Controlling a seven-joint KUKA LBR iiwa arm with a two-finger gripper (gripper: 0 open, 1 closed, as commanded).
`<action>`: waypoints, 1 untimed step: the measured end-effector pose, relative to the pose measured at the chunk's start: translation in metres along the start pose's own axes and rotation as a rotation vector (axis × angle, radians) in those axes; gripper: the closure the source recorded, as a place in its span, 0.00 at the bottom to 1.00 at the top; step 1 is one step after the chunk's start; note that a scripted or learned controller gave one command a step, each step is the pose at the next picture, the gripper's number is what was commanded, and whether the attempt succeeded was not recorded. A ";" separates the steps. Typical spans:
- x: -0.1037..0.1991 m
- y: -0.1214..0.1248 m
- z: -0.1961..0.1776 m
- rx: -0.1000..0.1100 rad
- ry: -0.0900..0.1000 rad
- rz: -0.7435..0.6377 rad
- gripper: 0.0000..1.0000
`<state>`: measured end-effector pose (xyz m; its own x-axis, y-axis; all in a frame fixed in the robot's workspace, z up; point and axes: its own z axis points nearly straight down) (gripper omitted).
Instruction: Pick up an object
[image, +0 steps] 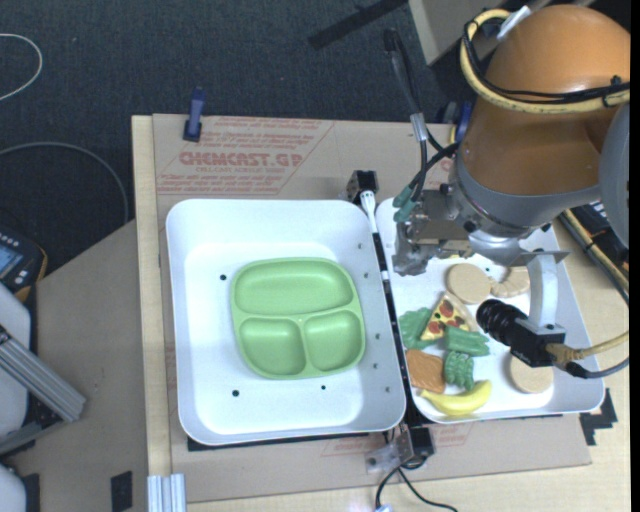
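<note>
Reached in from the right over the desk (250, 150): grey arm (545, 110) with orange band, wrist low above the right bin (585, 395), likely hunting a grasp. Sat alongside: left bin (190, 300), carrying a green divided tray (297, 315) at its middle. Hung at the right bin's far-left corner: the tool (412, 262), state impossible to tell. Lay clustered in the right bin, near the tool but apart from it: toy foods, candidates for picking — banana (458, 400), pizza slice (448, 318), green vegetable pieces (462, 355), tan round cookies (466, 282).
</note>
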<state>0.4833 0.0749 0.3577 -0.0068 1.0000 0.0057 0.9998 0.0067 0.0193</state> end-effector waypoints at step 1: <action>-0.002 -0.001 -0.002 0.016 -0.006 0.005 1.00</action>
<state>0.4818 0.0725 0.3593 -0.0017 1.0000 -0.0001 1.0000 0.0017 0.0031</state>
